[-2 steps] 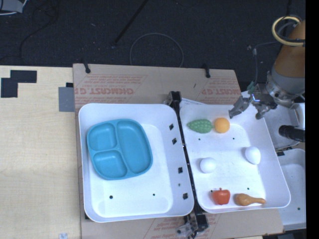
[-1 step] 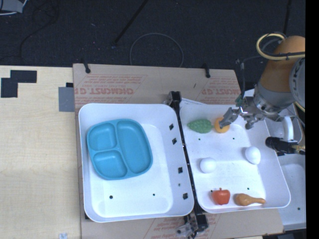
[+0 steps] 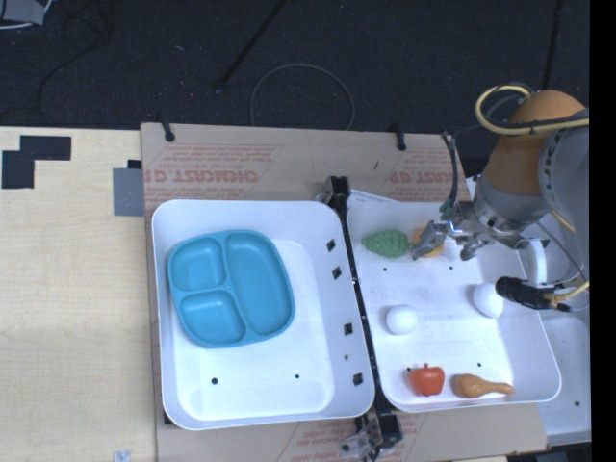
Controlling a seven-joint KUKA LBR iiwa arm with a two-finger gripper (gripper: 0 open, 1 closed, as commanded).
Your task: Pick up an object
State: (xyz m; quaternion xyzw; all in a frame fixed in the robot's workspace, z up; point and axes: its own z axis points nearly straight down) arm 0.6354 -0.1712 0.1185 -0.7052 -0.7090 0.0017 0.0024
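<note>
The tool (image 3: 445, 240) hangs spread, seemingly over an orange item (image 3: 429, 238), beside the green leaf (image 3: 386, 243).

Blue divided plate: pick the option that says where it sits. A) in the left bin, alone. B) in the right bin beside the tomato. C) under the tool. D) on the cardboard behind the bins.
A: the blue divided plate lies flat in the left bin, while the tomato and the tool are over in the right bin.
</note>
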